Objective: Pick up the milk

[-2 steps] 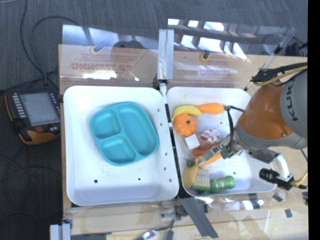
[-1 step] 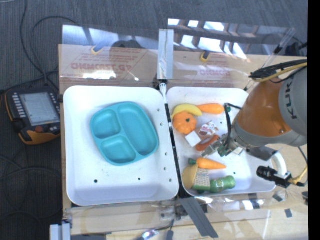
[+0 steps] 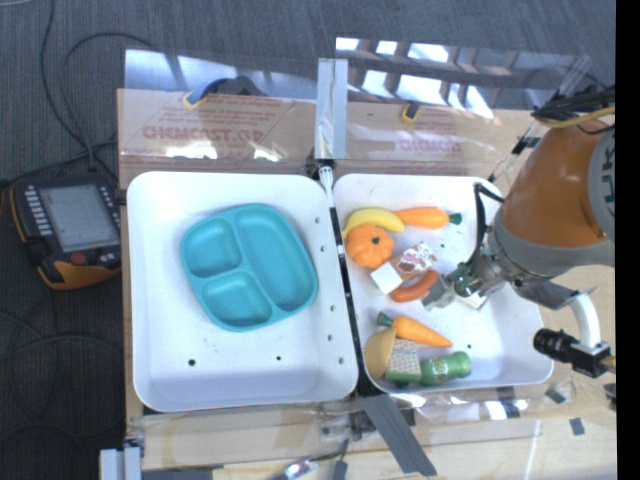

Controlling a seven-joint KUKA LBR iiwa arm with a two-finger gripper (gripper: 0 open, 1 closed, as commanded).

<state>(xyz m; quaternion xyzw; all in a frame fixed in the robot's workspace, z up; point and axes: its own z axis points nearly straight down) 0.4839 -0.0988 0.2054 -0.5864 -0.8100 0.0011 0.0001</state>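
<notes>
- Your small white-and-red milk carton (image 3: 413, 260) lies in the right white bin (image 3: 520, 373), between the orange pumpkin (image 3: 367, 247) and the red sausage (image 3: 414, 288).
- The gripper (image 3: 462, 286) hovers just right of it, approaching; whether it is open I cannot tell.
- Next, centre over the carton, then descend.

The arm (image 3: 560, 198) reaches in from three o'clock — orange band up top, grey wrist below it, angling down toward eight o'clock. The gripper (image 3: 462, 286) hangs low at the wrist's end — its tip pointing toward nine o'clock.
</notes>
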